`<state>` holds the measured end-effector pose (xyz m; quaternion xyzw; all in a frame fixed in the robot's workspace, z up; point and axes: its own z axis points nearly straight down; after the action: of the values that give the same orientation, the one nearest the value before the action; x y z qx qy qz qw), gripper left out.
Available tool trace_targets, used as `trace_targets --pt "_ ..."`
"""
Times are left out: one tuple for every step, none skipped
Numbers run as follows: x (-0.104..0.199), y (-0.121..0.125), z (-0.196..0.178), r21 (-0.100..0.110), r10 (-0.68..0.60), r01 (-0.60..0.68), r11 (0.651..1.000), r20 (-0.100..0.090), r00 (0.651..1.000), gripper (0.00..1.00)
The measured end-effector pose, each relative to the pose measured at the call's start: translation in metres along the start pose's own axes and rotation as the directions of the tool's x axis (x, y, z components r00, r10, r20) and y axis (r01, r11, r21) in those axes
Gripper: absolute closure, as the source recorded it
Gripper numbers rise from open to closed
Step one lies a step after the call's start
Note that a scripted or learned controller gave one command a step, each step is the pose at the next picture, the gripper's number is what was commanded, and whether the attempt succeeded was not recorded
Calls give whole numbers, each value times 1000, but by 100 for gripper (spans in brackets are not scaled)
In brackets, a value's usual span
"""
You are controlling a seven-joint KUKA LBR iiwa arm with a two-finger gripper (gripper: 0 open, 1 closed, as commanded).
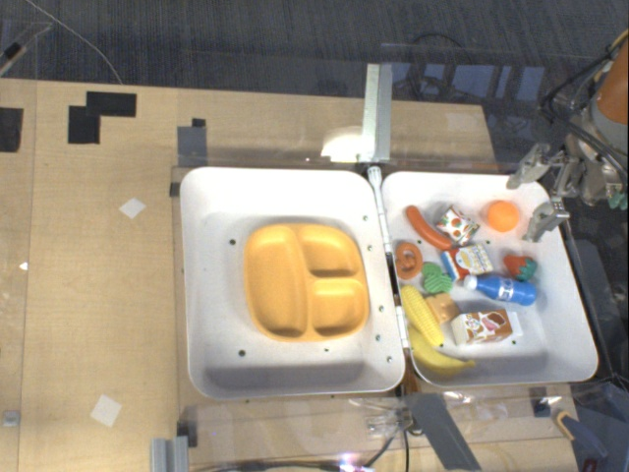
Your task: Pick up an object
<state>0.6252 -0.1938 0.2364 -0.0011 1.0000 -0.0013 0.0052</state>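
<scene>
A: Where is the claw (543,193)?
B: Up at the far right corner of the right bin (580,347), hanging over its rim. Its two fingers stand apart, one by the bin's top edge and the other lower, near the orange ball (502,215), and nothing sits between them

A: So nothing is picked up?
B: Nothing. All the toys lie in the right bin. The orange ball is nearest the claw, just to its left and apart from it

A: What else is in there?
B: A long red sausage (429,228) slants down from the top left, with a small carton (456,225) printed with fruit beside it. Below those is a round brown piece (407,259) against the left wall, a green leafy piece (436,280), and another small carton (475,260). A strawberry (521,265) lies at the right, and a blue and white bottle (502,289) lies on its side just under it

A: And at the front?
B: A corn cob (420,311) and a banana (437,355) along the left wall, and a larger carton (484,327) lying flat beside them

A: The left bin (211,283)?
B: It holds a yellow divided tray (303,280) in its middle, sitting on the wooden bench (88,293)
</scene>
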Motion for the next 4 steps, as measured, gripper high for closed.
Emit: trace_targets --pt "-44 -14 138 0 43 -43 999 -5 999 0" --pt "7 34 146 -1 362 -362 932 -2 932 0" --pt "47 -5 147 0 708 -708 706 0 706 0" --pt "-1 31 149 0 825 -825 566 -2 566 0"
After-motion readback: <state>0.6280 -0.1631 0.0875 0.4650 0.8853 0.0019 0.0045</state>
